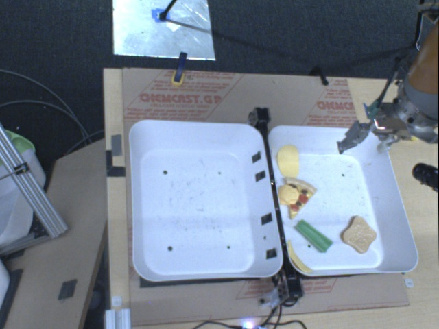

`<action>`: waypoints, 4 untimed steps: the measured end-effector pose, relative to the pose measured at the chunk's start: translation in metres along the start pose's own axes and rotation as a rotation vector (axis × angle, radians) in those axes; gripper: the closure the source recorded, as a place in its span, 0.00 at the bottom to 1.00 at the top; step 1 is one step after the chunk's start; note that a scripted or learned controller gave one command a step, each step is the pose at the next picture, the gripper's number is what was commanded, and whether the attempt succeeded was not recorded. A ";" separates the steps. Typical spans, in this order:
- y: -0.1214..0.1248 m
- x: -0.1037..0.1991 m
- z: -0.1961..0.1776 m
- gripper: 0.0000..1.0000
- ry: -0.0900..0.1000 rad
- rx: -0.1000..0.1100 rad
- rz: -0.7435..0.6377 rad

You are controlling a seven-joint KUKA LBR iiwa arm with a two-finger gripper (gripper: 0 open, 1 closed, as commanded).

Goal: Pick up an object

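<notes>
While nothing sits between my fingers, the pickable stuff all lies in the right bin: a yellow rounded piece near its upper left corner, a pizza-slice toy just below it, a green bar lower down lying at a slant, a tan bread-shaped piece to its right, and a pale yellow sliver tucked at the bin's bottom left edge. All apart from each other except the yellow piece and pizza slice, which sit close together. My pincer hangs over the right bin's upper rim, well apart from every item; cannot tell if its fingers are apart or together, too small and blurred. Left bin is white, shallow, with a few small dark dots on its floor. Both bins rest on a cardboard sheet with red print, on the tan desk. Beyond that: dark carpet floor, a shiny metal plate at top, black cables at left, an aluminium rail at the left edge.
</notes>
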State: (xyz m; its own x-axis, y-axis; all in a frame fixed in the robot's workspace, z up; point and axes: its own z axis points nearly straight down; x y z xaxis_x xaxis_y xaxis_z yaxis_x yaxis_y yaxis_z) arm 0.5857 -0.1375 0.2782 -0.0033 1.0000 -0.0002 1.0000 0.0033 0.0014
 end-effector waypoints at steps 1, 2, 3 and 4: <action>0.024 0.022 0.201 0.00 0.001 0.002 -0.002; -0.082 -0.002 0.194 0.00 0.001 0.008 0.009; 0.008 0.040 0.193 0.00 0.000 -0.008 -0.007; 0.005 0.037 0.182 1.00 0.000 -0.004 -0.001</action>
State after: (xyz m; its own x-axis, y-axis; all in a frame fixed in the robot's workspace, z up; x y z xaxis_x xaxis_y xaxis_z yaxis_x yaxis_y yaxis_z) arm 0.5907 -0.1008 0.0960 -0.0039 1.0000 -0.0004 1.0000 0.0039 0.0059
